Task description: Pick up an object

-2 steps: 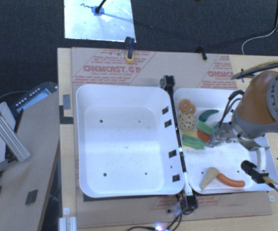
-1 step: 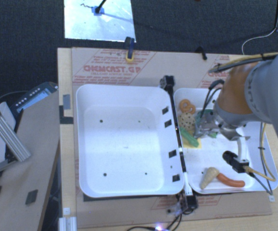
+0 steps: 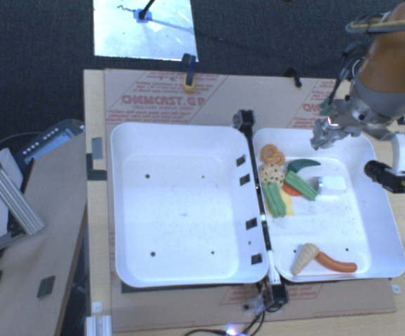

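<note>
The right bin (image 3: 378, 222) holds several toy foods. A pretzel (image 3: 272, 155) and a dotted cube (image 3: 272, 176) lie near its back left, with a green corn cob (image 3: 276, 200) in front of them. A dark green pepper (image 3: 303, 165), a green ridged piece (image 3: 301, 185) and a small white block (image 3: 332, 184) sit in the middle. An ice-cream cone (image 3: 303, 258) and a red sausage (image 3: 338, 263) lie by the front wall. My gripper (image 3: 321, 137) hangs over the bin's back rim, up and to the right of the pepper, touching none of the objects.
The left bin (image 3: 181, 201) stands beside the right one, with a black clip strip (image 3: 253, 187) along the seam between them. The grey arm with its orange band (image 3: 392, 61) reaches in from the upper right. A black part (image 3: 388, 177) juts over the right rim.
</note>
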{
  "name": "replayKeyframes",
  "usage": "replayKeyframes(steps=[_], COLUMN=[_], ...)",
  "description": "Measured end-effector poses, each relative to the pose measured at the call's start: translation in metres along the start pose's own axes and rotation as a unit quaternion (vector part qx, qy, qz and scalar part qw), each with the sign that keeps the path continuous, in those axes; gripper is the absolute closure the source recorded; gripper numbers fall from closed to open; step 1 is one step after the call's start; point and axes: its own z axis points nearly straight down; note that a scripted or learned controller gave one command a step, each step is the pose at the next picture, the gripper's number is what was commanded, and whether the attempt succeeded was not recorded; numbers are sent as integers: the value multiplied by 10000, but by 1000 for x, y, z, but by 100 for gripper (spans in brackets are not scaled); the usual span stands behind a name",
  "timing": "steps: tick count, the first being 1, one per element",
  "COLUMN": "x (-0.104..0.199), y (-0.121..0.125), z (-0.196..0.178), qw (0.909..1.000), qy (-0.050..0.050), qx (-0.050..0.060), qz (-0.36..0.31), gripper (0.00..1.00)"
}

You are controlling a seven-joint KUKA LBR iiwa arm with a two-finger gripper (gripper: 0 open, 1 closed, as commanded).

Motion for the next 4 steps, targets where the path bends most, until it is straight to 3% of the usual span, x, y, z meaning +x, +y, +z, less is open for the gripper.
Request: replayKeyframes(steps=[1,2,3,4], x=[-17,1,-53,5], y=[-72,-126,-63,-114], z=[140,175,172,174], qw=[9998,9999,10000,9999], qy=[28,27,-7,32], qx=[186,127,69,122], qz=[47,33,32,2], gripper=[100,100,100,100])
